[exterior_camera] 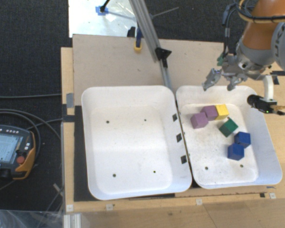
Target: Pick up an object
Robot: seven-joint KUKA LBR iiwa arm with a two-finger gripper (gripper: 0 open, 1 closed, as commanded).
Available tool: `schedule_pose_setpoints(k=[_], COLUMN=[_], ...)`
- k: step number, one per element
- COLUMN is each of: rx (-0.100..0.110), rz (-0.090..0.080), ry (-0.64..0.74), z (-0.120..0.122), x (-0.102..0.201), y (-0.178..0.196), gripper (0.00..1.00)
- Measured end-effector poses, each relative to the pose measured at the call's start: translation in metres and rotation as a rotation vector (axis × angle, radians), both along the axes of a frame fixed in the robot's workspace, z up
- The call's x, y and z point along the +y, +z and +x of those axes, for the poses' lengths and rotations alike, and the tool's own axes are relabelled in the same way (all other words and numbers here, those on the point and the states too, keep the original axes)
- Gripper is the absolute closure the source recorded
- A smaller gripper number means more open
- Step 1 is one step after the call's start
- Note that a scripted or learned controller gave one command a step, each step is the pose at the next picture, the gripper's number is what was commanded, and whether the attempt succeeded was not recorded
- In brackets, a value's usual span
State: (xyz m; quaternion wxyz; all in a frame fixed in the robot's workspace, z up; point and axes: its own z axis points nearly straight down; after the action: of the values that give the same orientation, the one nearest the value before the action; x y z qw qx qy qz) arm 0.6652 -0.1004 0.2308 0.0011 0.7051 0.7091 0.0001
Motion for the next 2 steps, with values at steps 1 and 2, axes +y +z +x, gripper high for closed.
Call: schedule_pose_setpoints(k=[1,2], rx=[-0.02,-0.022], rz=[-0.004,-0.004], ry=[-0.001,0.0], z=[-0.0123,-0.0119], x=[-0.0134,-0.0136], y=[-0.1134,-0.1044], gripper=[0.0,1.0])
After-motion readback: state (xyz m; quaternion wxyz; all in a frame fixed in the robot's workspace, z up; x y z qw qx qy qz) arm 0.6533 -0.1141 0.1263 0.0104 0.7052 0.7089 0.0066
